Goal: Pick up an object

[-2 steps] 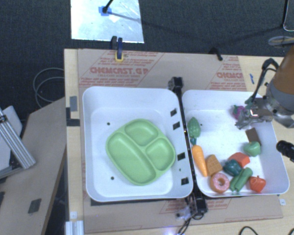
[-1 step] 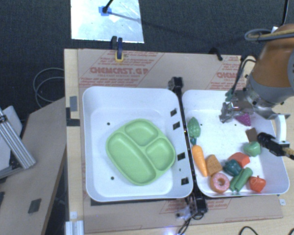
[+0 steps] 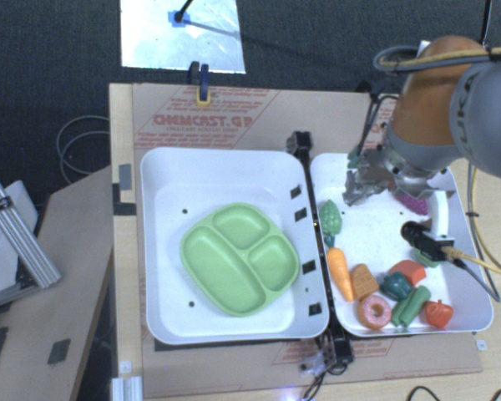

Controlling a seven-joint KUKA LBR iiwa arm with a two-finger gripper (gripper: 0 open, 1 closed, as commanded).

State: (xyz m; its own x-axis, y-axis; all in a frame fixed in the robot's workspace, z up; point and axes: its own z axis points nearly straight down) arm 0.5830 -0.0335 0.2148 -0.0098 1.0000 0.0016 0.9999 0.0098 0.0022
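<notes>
Camera view, gripper (image 3: 361,192) low over right bin (image 3: 476,307)

Arm (image 3: 463,90) cut off by right picture edge. Purple object (image 3: 415,201) in right bin (image 3: 476,312) largely hidden beneath wrist; shape not determinable. Gripper (image 3: 356,192) tip seen as dark grey blur against bin floor. Teal item (image 3: 395,286) partly covered by neighbouring toys, possibly vegetable. Left worktop (image 3: 75,249) corner and metal frame (image 3: 8,232) cropped by left edge.
</notes>
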